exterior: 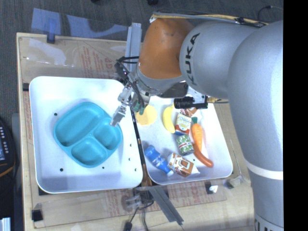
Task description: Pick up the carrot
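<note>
The carrot, orange with a green top, lies lengthwise in the right bin near its right wall. It rests beside small food packets. My gripper hangs over the divider between the two bins, well to the left of the carrot and a little farther back. It is open, one silver finger points toward the left bin, and nothing is between the fingers.
A blue compartment tray lies in the left bin. The right bin also holds a yellow disc, a yellow fruit, two green-and-red packets, a blue bottle and a brown carton.
</note>
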Controlling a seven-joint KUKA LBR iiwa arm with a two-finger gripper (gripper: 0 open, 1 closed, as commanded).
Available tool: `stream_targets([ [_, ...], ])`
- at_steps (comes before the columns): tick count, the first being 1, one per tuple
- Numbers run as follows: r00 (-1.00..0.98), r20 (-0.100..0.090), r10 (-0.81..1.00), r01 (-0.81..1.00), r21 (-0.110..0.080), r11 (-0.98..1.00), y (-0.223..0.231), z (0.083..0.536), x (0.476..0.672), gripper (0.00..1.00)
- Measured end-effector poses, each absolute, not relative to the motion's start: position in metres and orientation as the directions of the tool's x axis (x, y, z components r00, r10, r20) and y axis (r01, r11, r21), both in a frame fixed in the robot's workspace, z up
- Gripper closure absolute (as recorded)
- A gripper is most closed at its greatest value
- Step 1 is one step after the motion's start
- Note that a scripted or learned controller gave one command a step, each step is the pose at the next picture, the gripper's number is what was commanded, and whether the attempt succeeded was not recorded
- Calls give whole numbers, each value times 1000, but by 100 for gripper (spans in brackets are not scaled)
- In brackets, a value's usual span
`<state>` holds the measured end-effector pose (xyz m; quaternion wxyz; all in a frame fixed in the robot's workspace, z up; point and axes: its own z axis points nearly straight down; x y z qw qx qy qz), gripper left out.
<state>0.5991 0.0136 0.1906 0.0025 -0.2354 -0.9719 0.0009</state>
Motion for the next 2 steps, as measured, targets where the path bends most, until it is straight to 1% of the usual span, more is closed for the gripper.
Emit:
stream_targets([
  [1,-808,0,589,589,-1,808,-34,191,617,0],
  [2,-531,4,847,847,-6,531,-10,191,522,0],
])
